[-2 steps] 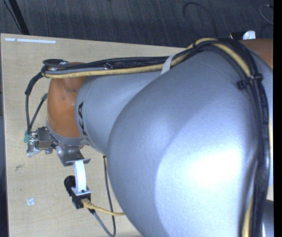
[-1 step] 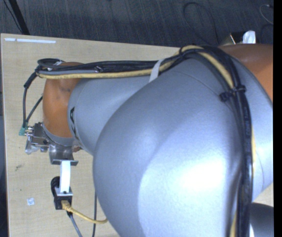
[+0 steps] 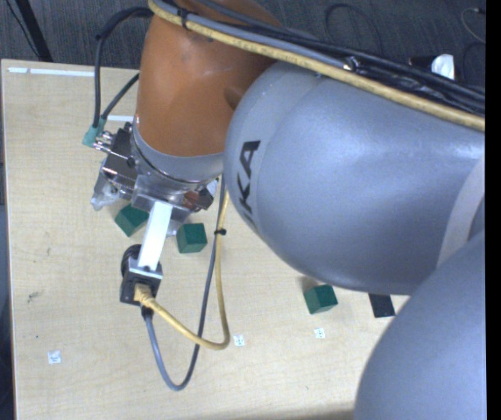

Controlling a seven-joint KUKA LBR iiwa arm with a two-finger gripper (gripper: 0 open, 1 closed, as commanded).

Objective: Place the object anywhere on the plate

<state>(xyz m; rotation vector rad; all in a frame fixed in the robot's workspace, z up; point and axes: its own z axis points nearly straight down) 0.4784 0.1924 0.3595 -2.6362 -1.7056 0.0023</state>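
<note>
A: Start at the bottom of the frame. What lies there?

B: A yellow and grey cable (image 3: 185, 339) loops low over the pale wooden desk (image 3: 49, 261). To its right, at lower centre, sits a small dark green block (image 3: 321, 298), with a small black square (image 3: 380, 304) just beside it further right.

A: And higher up?

B: Left of centre a white bar with a black end (image 3: 148, 256) hangs from the wrist. A second small green cube (image 3: 192, 237) lies just to the right of that bar, and a third green block (image 3: 130, 220) is tucked under the metal wrist flange (image 3: 150, 178). Above that, the orange band and big grey arm (image 3: 347, 164) cover the upper right.

A: The pincer?

B: I cannot tell its state; the wrist hides it.

A: Which step, then?

B: My reading: approach or grasp, not placing. No block is visibly held, and I can make out no plate. Which block is the target I cannot say; the two near the wrist are likeliest.

A: Its heading?

B: The cube beside the bar is near cubic, so there's no real long axis; its edges sit slightly turned from the frame's edges. Next comes a secure grip, then finding the plate.
</note>
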